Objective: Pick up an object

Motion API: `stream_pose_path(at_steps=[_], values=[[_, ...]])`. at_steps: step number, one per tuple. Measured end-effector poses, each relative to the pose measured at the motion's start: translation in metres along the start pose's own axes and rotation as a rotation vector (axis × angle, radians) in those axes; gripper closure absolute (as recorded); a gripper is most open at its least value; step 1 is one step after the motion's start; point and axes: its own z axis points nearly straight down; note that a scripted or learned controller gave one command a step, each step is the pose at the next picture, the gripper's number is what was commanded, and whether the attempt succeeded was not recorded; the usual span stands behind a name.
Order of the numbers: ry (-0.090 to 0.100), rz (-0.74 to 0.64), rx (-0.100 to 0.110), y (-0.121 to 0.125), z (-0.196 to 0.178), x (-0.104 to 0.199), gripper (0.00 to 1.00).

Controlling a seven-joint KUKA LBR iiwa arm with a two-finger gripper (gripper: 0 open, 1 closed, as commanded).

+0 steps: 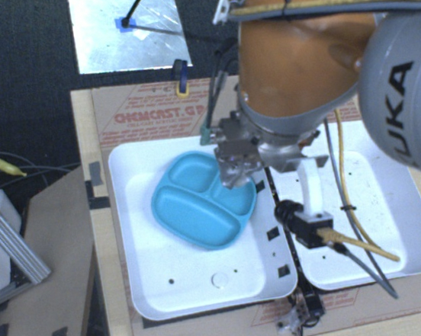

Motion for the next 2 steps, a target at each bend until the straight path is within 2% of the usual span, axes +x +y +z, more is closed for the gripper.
stream_pose_path(at_steps=[1,2], values=[[0.010,-0.004,-0.026,0.021,-0.144,-0.028,1.00],[0.008,-0.015,-0.009,0.003,-0.133,0.033,1.00]])
